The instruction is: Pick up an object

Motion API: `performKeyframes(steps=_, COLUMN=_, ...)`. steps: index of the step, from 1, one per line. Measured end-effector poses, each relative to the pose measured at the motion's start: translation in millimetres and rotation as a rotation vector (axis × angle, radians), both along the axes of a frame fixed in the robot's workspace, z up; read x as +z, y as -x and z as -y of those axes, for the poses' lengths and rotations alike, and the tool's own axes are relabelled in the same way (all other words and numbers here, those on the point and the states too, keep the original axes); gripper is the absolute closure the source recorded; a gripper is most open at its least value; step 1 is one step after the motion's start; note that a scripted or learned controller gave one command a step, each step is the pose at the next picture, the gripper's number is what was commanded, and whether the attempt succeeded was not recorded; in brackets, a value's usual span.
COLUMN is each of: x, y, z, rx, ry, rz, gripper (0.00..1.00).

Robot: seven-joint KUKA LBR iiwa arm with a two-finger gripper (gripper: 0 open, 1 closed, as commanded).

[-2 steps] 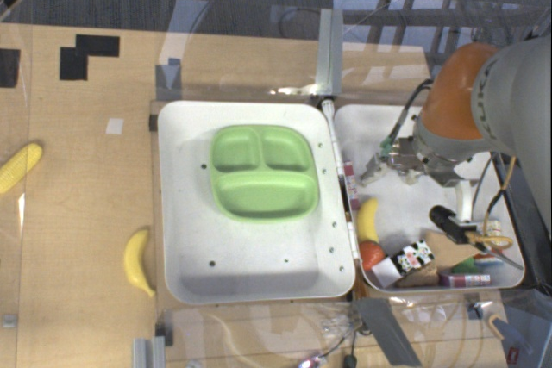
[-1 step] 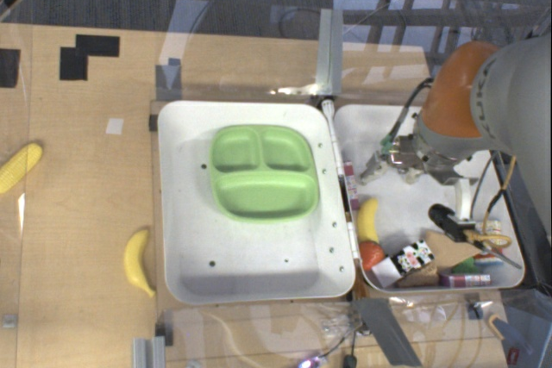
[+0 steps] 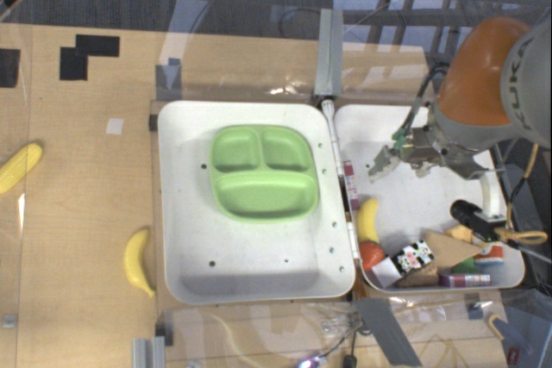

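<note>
My gripper [image 3: 402, 167] hangs over the upper middle of the right bin [image 3: 405, 118], fingers apart with nothing between them. Below it, along the bin's front edge, lie a small yellow banana [image 3: 368, 219], a red round object [image 3: 372, 254], a black-and-white patterned box [image 3: 415, 258], a brown cardboard wedge [image 3: 449, 249] and some coloured markers [image 3: 471, 278]. None of them touches the gripper. The banana is the nearest, down and to the left of the fingertips.
A green divided plate [image 3: 263, 171] lies in the left bin [image 3: 185, 211]. Two more yellow bananas rest on the wooden bench outside the bins, one at the far left [image 3: 19, 167], one beside the left bin [image 3: 138, 262]. A metal rail [image 3: 338, 177] separates the bins.
</note>
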State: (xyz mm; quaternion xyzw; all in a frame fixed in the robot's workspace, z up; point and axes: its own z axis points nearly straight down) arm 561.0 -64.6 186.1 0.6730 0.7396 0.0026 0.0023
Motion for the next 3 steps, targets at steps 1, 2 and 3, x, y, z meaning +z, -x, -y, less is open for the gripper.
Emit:
performKeyframes(steps=1, x=-96, y=33, z=23, rx=-0.015, ry=0.001, rz=0.008, gripper=0.0)
performKeyframes(steps=2, x=-1, y=73, z=3, rx=-0.013, ry=0.001, rz=-0.001, gripper=0.0)
performKeyframes(steps=3, x=-93, y=72, z=30, rx=-0.147, ry=0.0, rz=0.002, gripper=0.0)
